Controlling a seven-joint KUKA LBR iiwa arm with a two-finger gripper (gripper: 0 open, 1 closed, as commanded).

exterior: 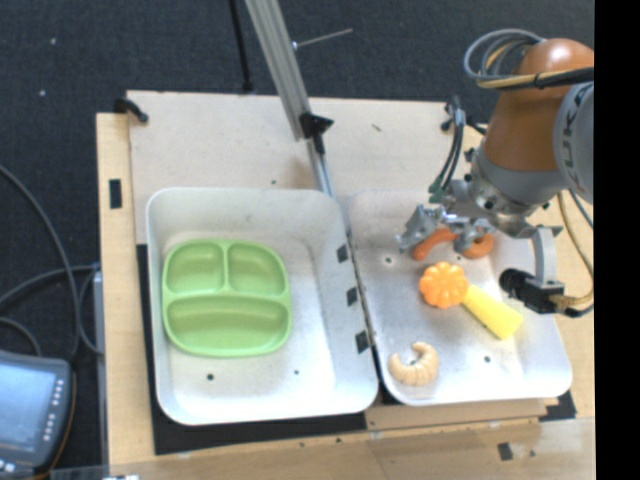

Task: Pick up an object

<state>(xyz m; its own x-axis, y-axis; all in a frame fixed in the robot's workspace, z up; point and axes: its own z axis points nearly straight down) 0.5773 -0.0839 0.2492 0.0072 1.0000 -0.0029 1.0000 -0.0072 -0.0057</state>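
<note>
My gripper (441, 234) hangs low over the back of the right bin (540, 368), fingers spread open. A reddish-orange, carrot-like piece (478, 247) lies on the bin floor right under it, partly hidden by the fingers. It sits in the gap between them and I see no grip on it. Just in front lies an orange pumpkin-shaped toy (443, 284), touching a yellow block (491, 313) that points to the right. A tan croissant-like piece (415, 364) rests near the bin's front left.
The left bin (200, 213) holds a green divided plate (227, 298). A slanted metal pole (285, 63) rises from the bench behind the bins. A black fitting with a cable (530, 290) hangs off the arm over the right bin's right side.
</note>
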